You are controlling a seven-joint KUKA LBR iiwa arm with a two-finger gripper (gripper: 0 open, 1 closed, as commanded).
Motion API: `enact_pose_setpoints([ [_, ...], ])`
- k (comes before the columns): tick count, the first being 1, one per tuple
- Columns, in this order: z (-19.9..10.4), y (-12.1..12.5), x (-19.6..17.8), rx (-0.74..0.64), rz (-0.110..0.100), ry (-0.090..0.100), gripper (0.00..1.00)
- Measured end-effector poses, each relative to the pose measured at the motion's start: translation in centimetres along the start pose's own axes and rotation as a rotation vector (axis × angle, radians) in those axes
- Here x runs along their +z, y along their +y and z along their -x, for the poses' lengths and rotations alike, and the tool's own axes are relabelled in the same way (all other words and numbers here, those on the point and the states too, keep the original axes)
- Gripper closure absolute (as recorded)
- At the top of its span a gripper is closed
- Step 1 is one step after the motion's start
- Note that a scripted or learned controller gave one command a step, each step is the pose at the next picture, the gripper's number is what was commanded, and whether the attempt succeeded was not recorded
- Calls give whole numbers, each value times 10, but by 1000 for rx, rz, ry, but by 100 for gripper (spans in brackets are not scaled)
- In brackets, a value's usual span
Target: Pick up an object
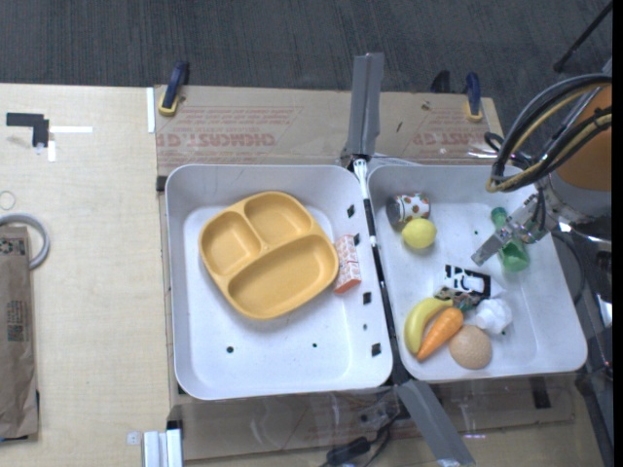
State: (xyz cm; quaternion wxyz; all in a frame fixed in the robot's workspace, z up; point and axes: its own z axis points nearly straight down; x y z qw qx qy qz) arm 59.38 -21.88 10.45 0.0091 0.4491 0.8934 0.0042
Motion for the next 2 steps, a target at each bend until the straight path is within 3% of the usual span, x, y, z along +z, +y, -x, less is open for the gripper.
enact_pose_setpoints([
  [1, 4, 2, -12, 3, 8, -16, 100],
  [2, -47, 74, -148, -11, -15, 9, 100],
])
